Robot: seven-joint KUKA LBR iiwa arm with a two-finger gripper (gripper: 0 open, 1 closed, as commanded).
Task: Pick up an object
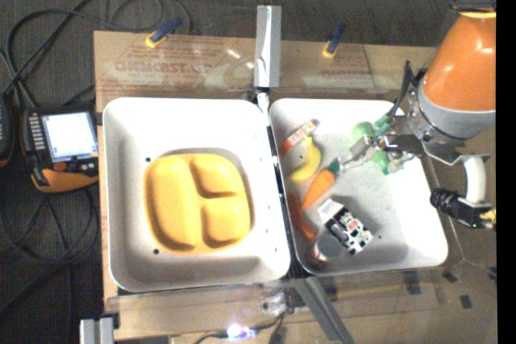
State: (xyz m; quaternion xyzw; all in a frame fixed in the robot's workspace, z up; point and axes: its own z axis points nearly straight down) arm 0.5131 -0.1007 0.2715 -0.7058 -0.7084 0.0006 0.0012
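The right bin [419, 250] holds several small items. A yellow banana [305, 162] lies near its left wall, with an orange carrot [318, 186] just below it. A black and white toy [348, 228] sits toward the front. A green object [367, 130] lies in the upper middle, with more green showing at the wrist's lower side. My gripper [360, 151] hangs low over this green object, pointing left toward the carrot's leafy tip. The wrist body hides part of the green thing.
The left bin [121, 197] carries a yellow divided tray [197, 200]. A red and white packet [301, 133] lies above the banana, and a thin orange stick [304, 225] lies along the right bin's left wall. A metal post [267, 44] stands behind the bins.
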